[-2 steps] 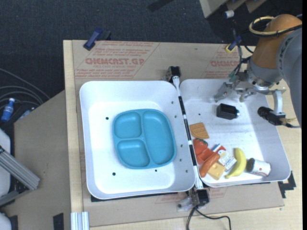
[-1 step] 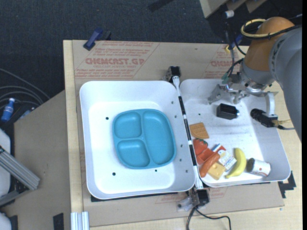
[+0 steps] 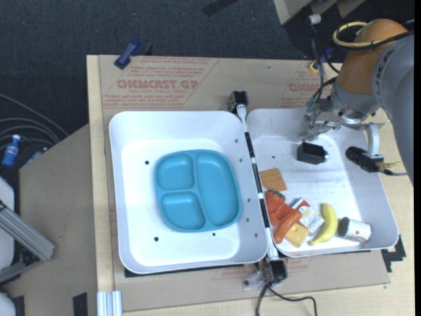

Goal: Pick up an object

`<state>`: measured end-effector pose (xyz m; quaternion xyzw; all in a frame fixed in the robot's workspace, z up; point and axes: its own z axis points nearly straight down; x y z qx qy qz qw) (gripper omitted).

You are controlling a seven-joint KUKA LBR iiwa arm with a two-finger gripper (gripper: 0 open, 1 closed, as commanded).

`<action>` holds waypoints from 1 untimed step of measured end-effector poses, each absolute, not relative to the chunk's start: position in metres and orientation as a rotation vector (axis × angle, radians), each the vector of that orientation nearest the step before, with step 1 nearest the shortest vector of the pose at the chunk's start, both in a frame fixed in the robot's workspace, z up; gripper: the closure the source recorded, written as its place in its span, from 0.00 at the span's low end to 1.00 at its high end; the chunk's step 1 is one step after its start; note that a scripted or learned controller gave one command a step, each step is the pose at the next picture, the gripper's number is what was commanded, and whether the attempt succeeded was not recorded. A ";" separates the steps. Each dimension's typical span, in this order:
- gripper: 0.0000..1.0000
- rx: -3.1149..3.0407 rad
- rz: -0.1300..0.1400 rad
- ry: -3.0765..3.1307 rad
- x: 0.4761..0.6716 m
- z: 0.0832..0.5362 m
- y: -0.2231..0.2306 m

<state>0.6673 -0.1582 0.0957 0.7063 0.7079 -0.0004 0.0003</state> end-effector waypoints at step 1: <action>0.00 2.219 -0.002 2.224 0.667 0.096 -0.158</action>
